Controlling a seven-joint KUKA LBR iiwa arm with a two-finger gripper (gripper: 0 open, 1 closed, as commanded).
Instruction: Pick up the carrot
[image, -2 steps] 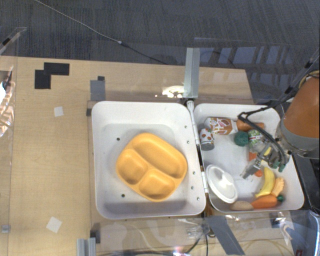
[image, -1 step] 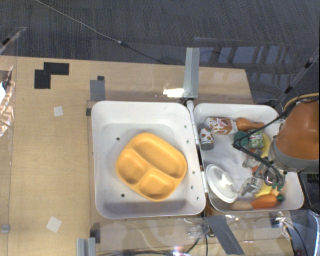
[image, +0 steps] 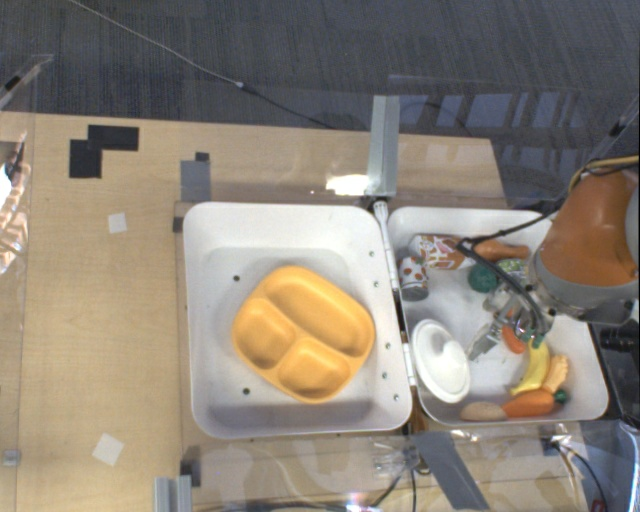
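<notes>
Two shallow white bins (image: 200, 330) sit side by side. The smooth orange carrot (image: 530, 403) lies at the right bin's near edge. The two-finger gripper (image: 500, 335) hangs above that bin's middle, fingers spread, pinching nothing

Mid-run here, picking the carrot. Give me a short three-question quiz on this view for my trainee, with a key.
1. True or false: the carrot lies in the right bin, near its front edge.
2. What sits in the left bin?
A. a yellow divided plate
B. a banana
C. a small can
3. Fill in: just left of the carrot, by the same front edge, lies a beige ______.

Key
1. True. The carrot lies below the banana, and the end effector is over the bin's middle, apart from the carrot.
2. A. The yellow divided plate is there; the banana and the small can are in the right bin.
3. potato.
</notes>
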